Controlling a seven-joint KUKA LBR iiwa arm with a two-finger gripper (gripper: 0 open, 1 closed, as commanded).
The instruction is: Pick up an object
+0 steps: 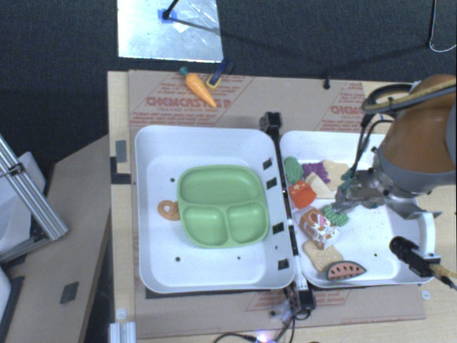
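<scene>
The tabletop [235, 91] carries two shallow white bins side by side. The left bin [153, 156] holds a light green plate [221, 206] with three compartments, one wide at the far side and two smaller ones at the near side. Just left of the plate lies a small orange-brown ring [168, 210].

The grey arm [421, 148] with its orange band reaches in from the right over the right bin [378, 263]. The end effector [345, 200] hangs low over the middle of this bin, just above a small green toy with white specks [335, 216]. I cannot tell if it is apart or together.

The right bin holds a group of toy food pieces close together at its left side: a green leafy piece [293, 168], a purple piece [313, 168], a pale beige piece [334, 170], a red piece [303, 195], a brown and white cake-like piece [318, 227], a tan cracker [318, 256] and a watermelon slice [345, 270], red with a green rim, at the near side.

On the tabletop, far from the bins, lies an orange carrot [200, 88].
</scene>
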